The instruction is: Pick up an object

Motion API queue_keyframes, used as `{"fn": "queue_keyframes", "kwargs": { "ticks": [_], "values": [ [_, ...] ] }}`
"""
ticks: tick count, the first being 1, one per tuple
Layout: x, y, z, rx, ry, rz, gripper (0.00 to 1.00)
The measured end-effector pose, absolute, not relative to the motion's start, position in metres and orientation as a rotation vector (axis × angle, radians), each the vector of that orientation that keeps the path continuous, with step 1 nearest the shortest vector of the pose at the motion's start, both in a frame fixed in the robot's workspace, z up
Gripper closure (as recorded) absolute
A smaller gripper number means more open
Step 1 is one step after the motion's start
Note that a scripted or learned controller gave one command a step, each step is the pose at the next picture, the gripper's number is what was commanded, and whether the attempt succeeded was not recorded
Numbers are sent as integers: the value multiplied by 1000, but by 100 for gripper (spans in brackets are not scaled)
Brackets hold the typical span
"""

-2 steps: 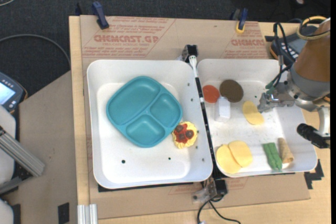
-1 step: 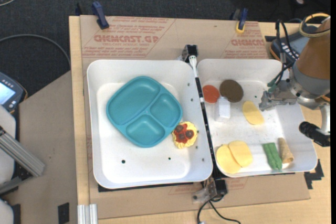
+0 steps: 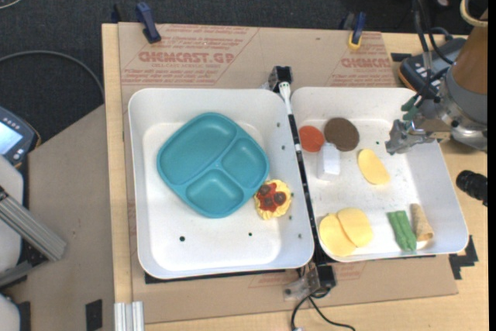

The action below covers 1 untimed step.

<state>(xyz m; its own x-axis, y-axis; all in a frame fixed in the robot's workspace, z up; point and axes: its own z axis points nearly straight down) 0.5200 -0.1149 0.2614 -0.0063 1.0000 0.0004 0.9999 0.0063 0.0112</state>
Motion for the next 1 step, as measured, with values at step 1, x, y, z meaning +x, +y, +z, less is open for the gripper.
{"fn": "queue_keyframes", "kwargs": {
  "ticks": [1],
  "values": [
    [477,-31,227,2219,2237,-2,100]
  ]
}}
